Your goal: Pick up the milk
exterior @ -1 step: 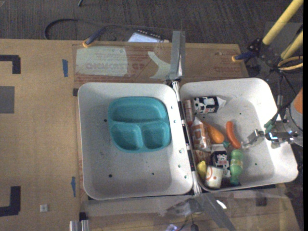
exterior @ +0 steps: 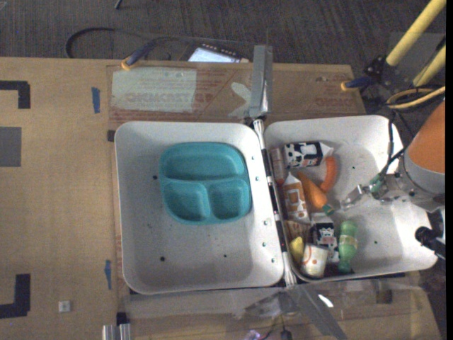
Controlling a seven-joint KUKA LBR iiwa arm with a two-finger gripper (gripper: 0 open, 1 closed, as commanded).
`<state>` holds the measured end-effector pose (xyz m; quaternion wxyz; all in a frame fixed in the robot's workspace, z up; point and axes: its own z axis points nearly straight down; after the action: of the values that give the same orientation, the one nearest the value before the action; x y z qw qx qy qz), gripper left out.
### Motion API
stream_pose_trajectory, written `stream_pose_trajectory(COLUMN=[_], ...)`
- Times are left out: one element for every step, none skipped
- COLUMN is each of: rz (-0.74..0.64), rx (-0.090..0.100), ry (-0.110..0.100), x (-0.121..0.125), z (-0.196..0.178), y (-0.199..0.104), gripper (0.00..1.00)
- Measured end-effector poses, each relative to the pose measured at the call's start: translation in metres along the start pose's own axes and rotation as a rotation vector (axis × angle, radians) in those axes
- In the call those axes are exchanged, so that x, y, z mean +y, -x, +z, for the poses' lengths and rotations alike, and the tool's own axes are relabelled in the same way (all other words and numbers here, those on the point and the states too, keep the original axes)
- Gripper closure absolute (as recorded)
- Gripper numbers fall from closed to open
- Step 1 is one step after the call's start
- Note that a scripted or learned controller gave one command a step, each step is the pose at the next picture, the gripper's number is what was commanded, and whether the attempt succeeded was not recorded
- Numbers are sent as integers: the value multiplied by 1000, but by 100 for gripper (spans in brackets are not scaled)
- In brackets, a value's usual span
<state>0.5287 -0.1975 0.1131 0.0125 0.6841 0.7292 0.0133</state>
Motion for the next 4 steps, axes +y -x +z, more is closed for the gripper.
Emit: stream_pose_trajectory(rz=[57, 399, 496, 445], rx=[-13, -12, -10, -8], ry=[5, 13, -35, -24], x=[63, 35, 59, 8], z=[9, 10, -15, -6], y=[-23, -63, -28, -29], gripper=[0, 0, 0, 0])
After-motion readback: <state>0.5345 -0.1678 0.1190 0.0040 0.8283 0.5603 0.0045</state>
